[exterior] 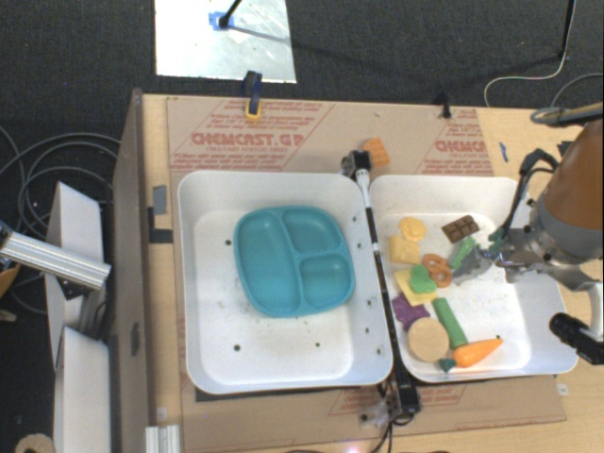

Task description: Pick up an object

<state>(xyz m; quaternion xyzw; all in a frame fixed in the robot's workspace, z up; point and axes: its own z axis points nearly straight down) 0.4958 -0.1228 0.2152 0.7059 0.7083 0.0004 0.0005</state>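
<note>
The right bin (540, 340) holds several toy foods. Among them are a yellow piece (408, 240), a brown chocolate bar (460, 226), a pretzel (437, 268), a green and yellow piece (419, 282) and a purple piece (408, 310). Nearer the front lie a round tan cookie (427, 340), a green cucumber (450, 321) and an orange carrot (478, 351). My gripper (475, 258) reaches in from the right, low over the bin's middle. Its tip is at a small green piece (462, 252), just right of the pretzel. Whether it touches that piece is unclear.
The left bin (203, 286) bears a blue divided plate (293, 260). A divider rail (373, 253) runs between the bins. An orange block (376, 150) sits on the cardboard behind them. Cables lie at the far left and upper right.
</note>
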